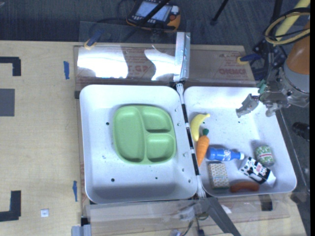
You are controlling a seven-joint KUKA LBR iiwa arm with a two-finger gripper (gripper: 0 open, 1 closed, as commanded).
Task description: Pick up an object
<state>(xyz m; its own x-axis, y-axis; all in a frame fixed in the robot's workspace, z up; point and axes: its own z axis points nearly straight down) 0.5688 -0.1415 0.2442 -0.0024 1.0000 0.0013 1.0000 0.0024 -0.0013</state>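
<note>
Camera view: fixed, looking down at a slant on two white bins set side by side on a pale bench.
Left bin: middle left of the frame; a green divided tray with three compartments lies flat near its centre.
Right bin: middle right of the frame; its objects are gathered in its lower half, and its upper half is bare white.
Banana: yellow, by the bin's left wall, just above the carrot.
Carrot: orange with a green top, lying along the left wall, its side touching the bottle's left end.
Bottle: blue with a white cap, on its side, between the carrot and the ball.
Ball: green and patterned, toward the lower right of the bin.
Black-and-white box: tilted, just below the ball.
Tan block: speckled, below the bottle.
Red-brown stick: lies flat along the bin's lower edge, just beside the tan block.
Gripper: upper right of the right bin, above bare floor and well apart from the objects; its fingers stand spread with nothing between them.
Arm: enters at the right edge of the frame, orange band visible there.
</note>
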